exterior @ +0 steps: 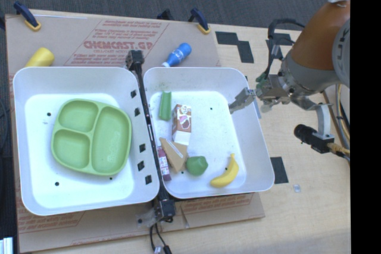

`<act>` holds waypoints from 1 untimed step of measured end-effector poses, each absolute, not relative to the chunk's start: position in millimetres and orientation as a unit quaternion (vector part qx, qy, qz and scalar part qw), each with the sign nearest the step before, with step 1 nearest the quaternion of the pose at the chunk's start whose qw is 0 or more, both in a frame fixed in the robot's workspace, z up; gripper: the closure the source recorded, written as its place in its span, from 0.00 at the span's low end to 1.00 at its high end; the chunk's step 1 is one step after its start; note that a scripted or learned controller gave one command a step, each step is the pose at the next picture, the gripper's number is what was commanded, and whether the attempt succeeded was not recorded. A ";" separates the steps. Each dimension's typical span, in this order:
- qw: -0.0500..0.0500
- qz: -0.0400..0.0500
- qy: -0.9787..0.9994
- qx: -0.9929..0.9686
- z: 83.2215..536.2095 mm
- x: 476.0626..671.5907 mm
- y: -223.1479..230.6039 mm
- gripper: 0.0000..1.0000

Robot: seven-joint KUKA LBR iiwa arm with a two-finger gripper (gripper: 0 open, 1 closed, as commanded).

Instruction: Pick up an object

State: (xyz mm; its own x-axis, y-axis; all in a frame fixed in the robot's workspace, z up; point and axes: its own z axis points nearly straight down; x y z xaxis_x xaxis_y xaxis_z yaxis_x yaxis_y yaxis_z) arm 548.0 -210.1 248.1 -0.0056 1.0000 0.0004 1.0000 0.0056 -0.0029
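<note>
Two shallow white bins sit side by side on the worktop (309, 211), resting on a sheet of brown cardboard (119, 38) printed with red lettering and held by blue clamps (27, 15) at its far edge; the left bin (30, 187) holds a light green divided plate (91, 137) with three compartments, lying flat near its middle; the right bin (253, 146) holds the loose objects; a green stick-shaped piece (165, 104) lies near the bin's far left side, just beside a small brown-and-white carton (182, 124) that lies towards the bin's centre; nearer the camera, a tan wedge (173, 154) touches a round green object (196, 165), and a thin dark red bar (163, 162) lies along the left wall beside the wedge; a yellow banana (226, 173) lies near the front right corner, apart from the green object; the grey arm with its orange band (318, 33) reaches in from the right, and its end effector (243, 100) hangs over the right rim of the right bin, well apart from every object inside and holding nothing; whether its fingers are spread or closed cannot be told from this angle; behind the bins, a blue-and-white bottle (177, 55) lies on the cardboard, and a yellow object (40, 57) sits beyond the left bin's far left corner.
</note>
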 end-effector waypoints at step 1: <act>0.001 0.001 -0.709 -0.705 248.1 548.0 -210.1 0.00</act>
